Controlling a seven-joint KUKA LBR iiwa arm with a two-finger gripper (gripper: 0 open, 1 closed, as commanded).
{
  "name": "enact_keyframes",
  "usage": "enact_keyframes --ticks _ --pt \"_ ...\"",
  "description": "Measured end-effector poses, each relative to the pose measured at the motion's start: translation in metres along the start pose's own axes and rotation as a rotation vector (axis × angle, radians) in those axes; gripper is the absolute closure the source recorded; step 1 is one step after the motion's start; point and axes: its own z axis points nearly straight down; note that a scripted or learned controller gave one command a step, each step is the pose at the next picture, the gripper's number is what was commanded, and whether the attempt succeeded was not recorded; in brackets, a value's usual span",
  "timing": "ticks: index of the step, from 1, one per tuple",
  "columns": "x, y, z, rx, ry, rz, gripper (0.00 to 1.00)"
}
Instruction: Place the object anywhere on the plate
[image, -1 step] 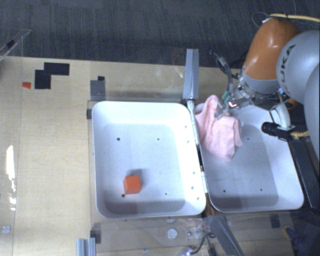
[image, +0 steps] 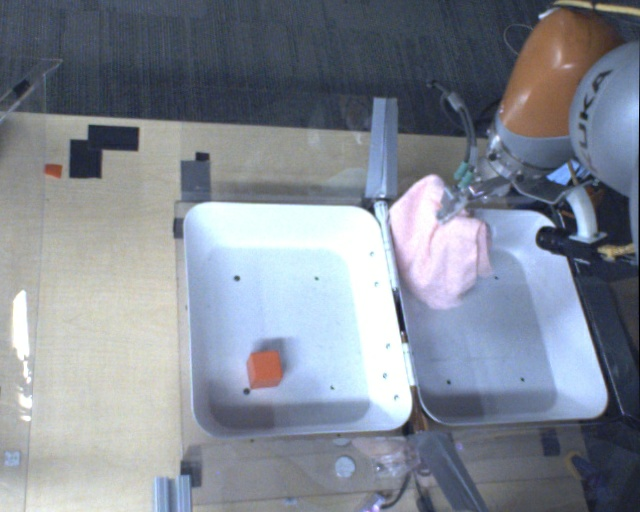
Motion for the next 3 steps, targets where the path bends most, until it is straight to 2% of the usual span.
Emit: enact_keyframes --ticks 1,2,3 --pt "0.057 0.02 0.002 0.001 0.003 -0.405 1.0" --pt "0.112 0.029 0.01 0.0 0.004 -0.806 1.0" --pt "0.152 0.038 0.005 -0.005 0.002 -1.167 1.0"
